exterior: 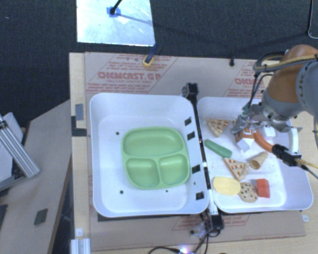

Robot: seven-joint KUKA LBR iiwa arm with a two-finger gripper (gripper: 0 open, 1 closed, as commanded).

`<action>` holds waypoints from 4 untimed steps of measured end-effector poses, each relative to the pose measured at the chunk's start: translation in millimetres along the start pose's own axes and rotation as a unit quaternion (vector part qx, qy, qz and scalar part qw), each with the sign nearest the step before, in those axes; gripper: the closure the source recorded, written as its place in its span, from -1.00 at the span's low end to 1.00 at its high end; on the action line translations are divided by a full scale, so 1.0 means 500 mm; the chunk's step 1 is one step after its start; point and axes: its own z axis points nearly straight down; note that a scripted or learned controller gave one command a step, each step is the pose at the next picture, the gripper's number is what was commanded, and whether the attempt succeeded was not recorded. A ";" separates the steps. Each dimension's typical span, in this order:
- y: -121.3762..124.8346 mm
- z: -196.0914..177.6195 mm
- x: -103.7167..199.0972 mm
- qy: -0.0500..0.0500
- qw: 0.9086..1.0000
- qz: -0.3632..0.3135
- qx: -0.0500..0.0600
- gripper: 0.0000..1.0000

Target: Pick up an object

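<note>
Left bin (103, 157): sitting at centre-left of the frame, it is carrying a green divided tray (152, 157) and nothing that is asking to be picked.

Right bin (302, 194): lying at centre-right, it is holding the candidates in a loose scatter.

Green stick (218, 148): lying near the divider between the bins, well apart from the gripper.

Upper pizza slice (219, 126): resting just left of the gripper, close enough to be nudged.

Yellow oval (226, 185), lower pizza slice (236, 168), cookie (248, 192) and red block (263, 187): crowding the lower part of the right bin, several touching or nearly so.

Cone (258, 160): tilting just below the gripper.

Gripper (243, 128): coming in from the right and hanging low over a white and orange piece (246, 141) in the upper middle of the right bin; whether its fingers are apart or together I cannot tell, since the wrist is hiding them.

Orange carrot-like piece (262, 140): lying just right of the white and orange piece, partly under the arm.

Risk: the target is probably sitting tight among neighbours, so a closing grasp may be pinching two things at once, or pushing the small piece aside and coming up with nothing.
</note>
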 end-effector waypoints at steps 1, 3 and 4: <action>0.012 -0.090 -0.010 0.000 1.000 0.000 0.001 1.00; 0.003 -0.256 -0.005 0.001 1.000 -0.001 0.002 1.00; 0.040 -0.267 0.117 0.002 1.000 -0.004 0.001 1.00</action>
